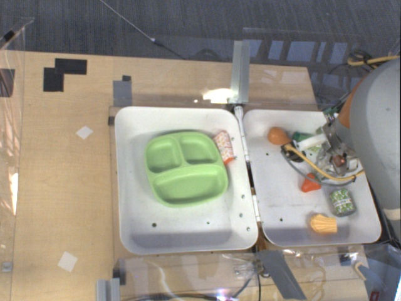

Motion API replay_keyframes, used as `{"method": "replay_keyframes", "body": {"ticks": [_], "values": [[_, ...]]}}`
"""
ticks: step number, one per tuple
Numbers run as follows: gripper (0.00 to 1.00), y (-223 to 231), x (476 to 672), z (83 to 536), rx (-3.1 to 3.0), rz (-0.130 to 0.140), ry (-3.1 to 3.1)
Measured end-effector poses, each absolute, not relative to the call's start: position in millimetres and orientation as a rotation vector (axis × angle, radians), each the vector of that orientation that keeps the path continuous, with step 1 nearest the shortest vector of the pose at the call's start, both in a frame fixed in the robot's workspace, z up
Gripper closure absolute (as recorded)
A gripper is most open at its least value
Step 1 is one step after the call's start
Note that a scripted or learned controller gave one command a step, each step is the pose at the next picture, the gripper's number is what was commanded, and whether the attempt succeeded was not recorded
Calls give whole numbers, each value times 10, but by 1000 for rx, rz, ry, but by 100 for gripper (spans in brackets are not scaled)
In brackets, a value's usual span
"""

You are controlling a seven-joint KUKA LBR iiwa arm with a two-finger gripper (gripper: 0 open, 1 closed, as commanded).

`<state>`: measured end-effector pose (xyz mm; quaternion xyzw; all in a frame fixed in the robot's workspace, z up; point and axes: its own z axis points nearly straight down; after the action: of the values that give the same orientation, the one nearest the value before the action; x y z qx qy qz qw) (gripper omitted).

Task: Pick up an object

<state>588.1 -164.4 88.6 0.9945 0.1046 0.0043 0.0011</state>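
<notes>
The surface [69, 187] looks like pale wood, smooth with a faint sheen, and matt black patches [62, 73] are stuck on it. The left bin [128, 187] and the right bin [276, 212] look like smooth white plastic, softly glossy. In the left bin the green divided plate [186, 168] looks like glossy moulded plastic. Behind the bins, an upright post [241, 71] reads as brushed grey metal. Beyond the surface, the floor [188, 11] looks like rough dark carpet.

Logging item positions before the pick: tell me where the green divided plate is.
In the camera view the green divided plate lies flat in the left white bin, about centred, with a small speckled packet against its upper right corner.
</notes>
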Motion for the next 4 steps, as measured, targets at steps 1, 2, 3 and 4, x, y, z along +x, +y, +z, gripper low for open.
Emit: {"method": "replay_keyframes", "body": {"ticks": [1, 2, 3, 4], "values": [[100, -798, 5694, 2222, 3125, 6, 328], [100, 303, 5790, 1842, 3124, 0, 354], [100, 1582, 5779, 2231, 3124, 3, 353], [100, 2334, 5744, 2144, 3118, 3, 408]]}}
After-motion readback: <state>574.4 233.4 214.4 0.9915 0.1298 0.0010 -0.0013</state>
